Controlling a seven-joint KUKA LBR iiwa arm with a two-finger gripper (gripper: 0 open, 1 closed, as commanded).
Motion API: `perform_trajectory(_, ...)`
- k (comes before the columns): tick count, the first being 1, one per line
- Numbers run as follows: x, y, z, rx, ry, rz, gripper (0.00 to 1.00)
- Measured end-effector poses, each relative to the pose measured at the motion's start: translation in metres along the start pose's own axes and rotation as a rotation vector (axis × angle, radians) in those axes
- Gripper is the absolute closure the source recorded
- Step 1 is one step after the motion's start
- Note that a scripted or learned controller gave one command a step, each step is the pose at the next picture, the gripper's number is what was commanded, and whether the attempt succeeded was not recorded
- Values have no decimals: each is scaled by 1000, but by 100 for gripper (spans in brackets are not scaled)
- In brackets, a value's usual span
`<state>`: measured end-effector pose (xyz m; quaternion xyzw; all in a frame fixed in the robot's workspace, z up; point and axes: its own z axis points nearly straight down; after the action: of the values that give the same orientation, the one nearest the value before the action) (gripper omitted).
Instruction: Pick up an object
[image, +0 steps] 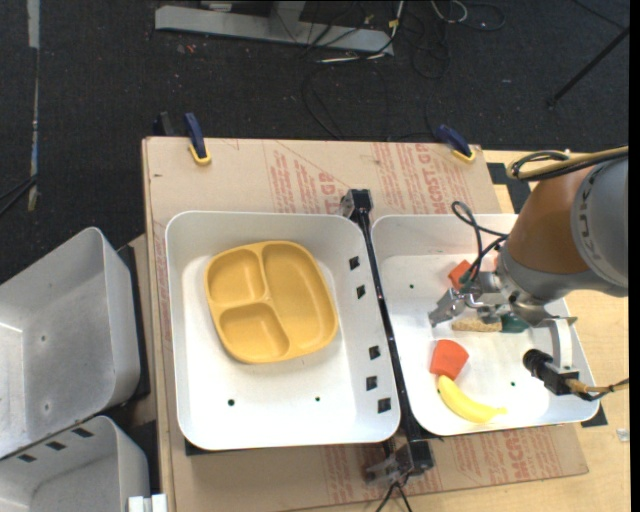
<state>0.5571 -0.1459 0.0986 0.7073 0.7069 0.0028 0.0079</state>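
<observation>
— Where's the arm (560, 235) now?

— Low over the right bin (420, 240), right-of-centre in the frame. The claw (470, 305) is down among a knot of small things: an orange-red bit (460, 272) just above it, a tan stick-like piece (478, 324) under it, something green (513, 322) to its right.

— Has it got hold of anything?

— I can't tell. The metal parts are a blur from up here, and nothing shows clearly held. So no, I wouldn't say it holds a thing.

— What's there to pick?

— Besides that cluster, a red-orange block (449, 357) and a banana (468, 401) lie lower in the same bin, touching or nearly so, apart from the claw. The left bin (190, 330) holds a yellow divided plate (270, 300).

— What could go wrong?

— The crowding, I'd say. With three pieces so close, it may pinch two at once, or nudge one aside and come up bare. The tan piece lies flat and looks thin, so it could slip out. And the black cable (470, 225) looping off the wrist hangs near the bin's upper edge; it might snag.
</observation>
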Motion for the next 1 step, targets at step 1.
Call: perform_trajectory(1, 0, 0, -12, -1, 1, 1, 100)
